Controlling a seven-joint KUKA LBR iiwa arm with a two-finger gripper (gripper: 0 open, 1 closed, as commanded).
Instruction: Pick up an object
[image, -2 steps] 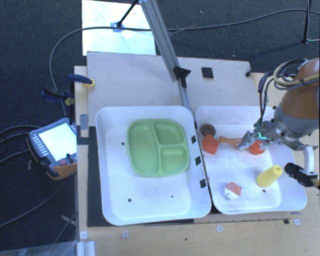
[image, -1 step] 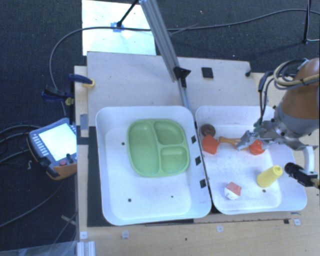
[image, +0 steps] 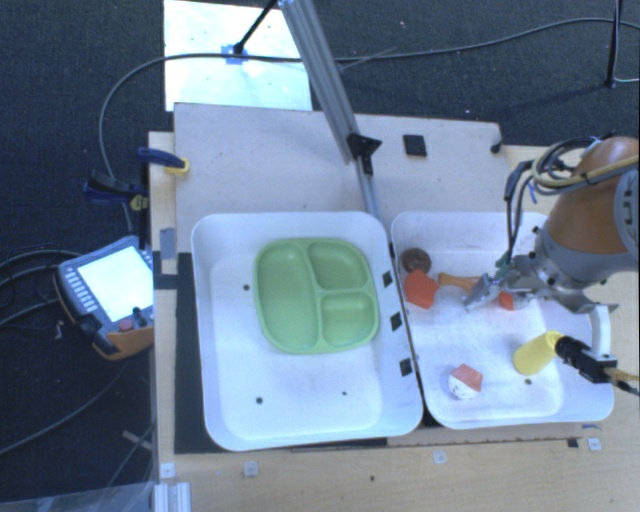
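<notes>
The grey arm with its orange band reaches in from the right edge, over the far right part of the right-hand shallow white bin; its upper body is cut off by the frame's right side, and a bundle of dark and yellow cables loops above the band; the wrist slants down and to the left, ending in the metal two-finger gripper, which lies low over the bin's middle; whether that pincer is wide, narrow or closed on anything I cannot tell, since the tips blur into the bright floor.

Just beside the tips, on their left, lies a slim orange stick-like piece, and a small orange-red bit shows right under the wrist, partly hidden by it; whether either touches the tips is too unclear to say; further left in the same bin sit an orange-red block and, just beyond it, a round brown disc; nearer the front lies a small white and red lump, and to its right a yellow rounded object, its right end meeting a dark fitting that hangs off the arm.

The left-hand shallow white bin bears a pale green divided plastic tray with three compartments; a grey metal pole crosses the far side at a slant, its top cut off; a handheld pendant with a lit screen rests off the bench at the left.
</notes>
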